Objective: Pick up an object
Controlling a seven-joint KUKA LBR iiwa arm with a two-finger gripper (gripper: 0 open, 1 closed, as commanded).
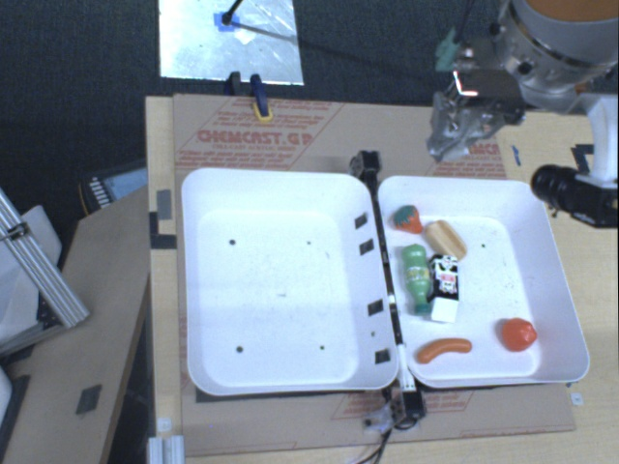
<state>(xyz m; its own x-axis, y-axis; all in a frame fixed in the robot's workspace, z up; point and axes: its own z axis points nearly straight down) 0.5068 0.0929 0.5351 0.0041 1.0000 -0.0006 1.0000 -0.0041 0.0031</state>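
My gripper (451, 143) hangs above the far rim of the right bin (551, 288), up and to the right of the objects. In that bin lie an orange and green carrot-like toy (407, 218), a tan bun (446, 239), a green bottle (417, 276), a black and white carton (446, 285), an orange sausage (444, 350) and a red tomato (517, 333). Nothing shows between the fingers.
The left bin (276, 278) lies beside the right one, with black clips (366, 220) along the shared divider. A shiny metal sheet (230, 25) lies at the back left. Cardboard (290, 129) sits under both bins.
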